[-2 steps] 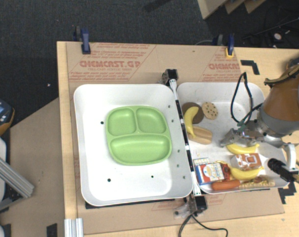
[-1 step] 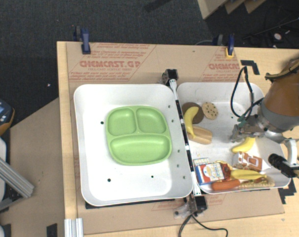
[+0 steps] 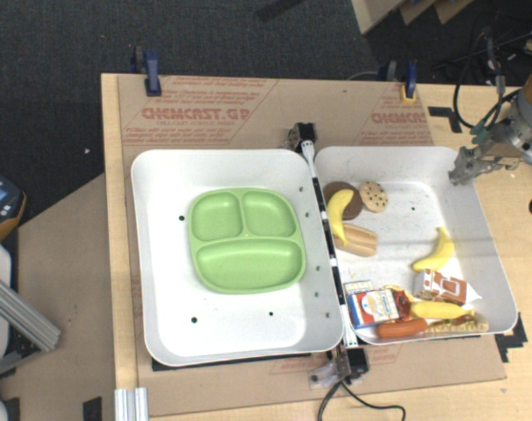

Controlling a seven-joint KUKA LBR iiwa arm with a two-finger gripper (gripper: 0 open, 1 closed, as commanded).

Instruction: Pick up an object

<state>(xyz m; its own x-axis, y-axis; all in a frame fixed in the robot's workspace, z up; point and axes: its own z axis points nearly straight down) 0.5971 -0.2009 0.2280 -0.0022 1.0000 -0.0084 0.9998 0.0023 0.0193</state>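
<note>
1. End effector (image 3: 466,167) hangs over the right bin's (image 3: 424,160) far right rim, carrying nothing; whether its fingers are apart or together, I cannot tell.
2. Leftward, a green divided plate (image 3: 246,239) lies alone in the left bin (image 3: 161,261).
3. Candidates crowd the right bin: banana (image 3: 338,211), cookie (image 3: 373,196), hot dog (image 3: 403,328); probably tipped in as practice clutter.

I read "CHEMCAST GP" printed in red, repeated across the brown protective sheet (image 3: 248,112) covering the bench board. The small cartons (image 3: 372,305) in the right bin (image 3: 477,226) carried print I couldn't make out.
</note>
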